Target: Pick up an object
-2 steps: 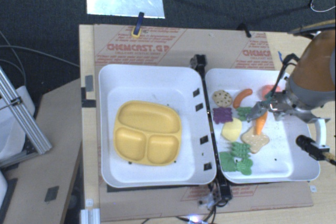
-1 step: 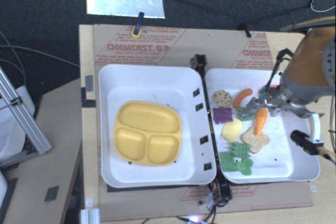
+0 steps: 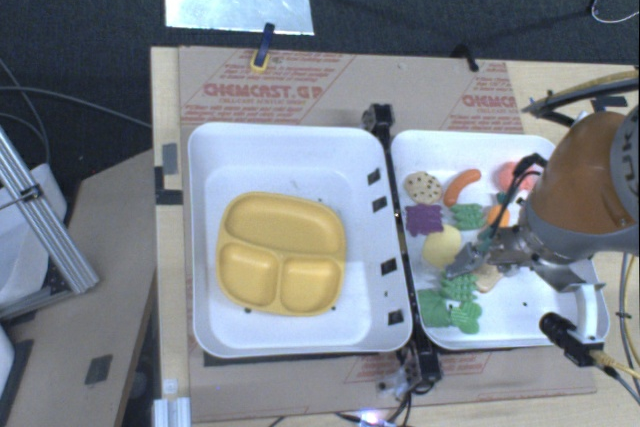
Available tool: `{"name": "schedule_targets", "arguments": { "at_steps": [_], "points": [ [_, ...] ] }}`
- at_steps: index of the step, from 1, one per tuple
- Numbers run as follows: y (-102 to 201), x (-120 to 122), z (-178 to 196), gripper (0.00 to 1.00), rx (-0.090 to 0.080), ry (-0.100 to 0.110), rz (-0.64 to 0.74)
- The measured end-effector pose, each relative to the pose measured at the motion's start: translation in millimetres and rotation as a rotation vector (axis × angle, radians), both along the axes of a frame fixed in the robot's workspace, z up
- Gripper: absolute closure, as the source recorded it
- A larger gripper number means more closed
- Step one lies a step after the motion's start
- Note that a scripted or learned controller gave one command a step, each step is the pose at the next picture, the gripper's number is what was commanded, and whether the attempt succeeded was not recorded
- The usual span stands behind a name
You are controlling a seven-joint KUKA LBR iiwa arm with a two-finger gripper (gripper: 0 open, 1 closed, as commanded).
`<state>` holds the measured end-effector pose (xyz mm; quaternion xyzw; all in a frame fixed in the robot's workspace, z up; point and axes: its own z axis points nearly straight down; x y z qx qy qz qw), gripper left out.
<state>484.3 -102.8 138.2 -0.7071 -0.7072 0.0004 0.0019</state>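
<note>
A grey robot arm with an orange band (image 3: pixel 590 180) reaches in from the right over the right-hand shallow white bin (image 3: pixel 560 327), its pincer (image 3: pixel 470 262) lowered among a scatter of toy food, with the pick apparently not yet made: no item can be seen lifted clear of the bin floor. The dark metal tip sits just beside a pale yellow rounded toy (image 3: pixel 443 243), close above a cluster of green leafy plastic pieces (image 3: pixel 455 303) and next to a small tan piece (image 3: pixel 488 280), and whether the fingers stand apart or closed cannot be told from this slanted overhead angle. Nearby lie a round speckled cookie (image 3: pixel 422 185), an orange sausage-shaped toy (image 3: pixel 462 183), a purple block (image 3: pixel 424 218), a green piece (image 3: pixel 467 214) and a red item (image 3: pixel 520 175) partly hidden by the wrist. The left-hand white bin (image 3: pixel 215 315) holds a yellow plastic divided tray (image 3: pixel 282 253), well apart from the action. The arm's bulky wrist hangs over the right bin's far side, tilted down and leftward so the tool points toward the bin's middle. By the look of it, what remains is to close on one toy, likely the yellow one or the greens beneath, and raise it off the surface (image 3: pixel 330 85).
</note>
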Motion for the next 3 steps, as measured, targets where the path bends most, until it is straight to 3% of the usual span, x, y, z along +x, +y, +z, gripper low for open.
{"name": "schedule_targets", "arguments": {
  "at_steps": [1,2,3],
  "points": [
    [-1,3,11,1.00,-0.002,-0.006,0.001],
    [50,55,48,1.00,-0.002,-0.010,0.009],
    [47,53,56,1.00,-0.002,-0.006,0.006]
  ]
}}
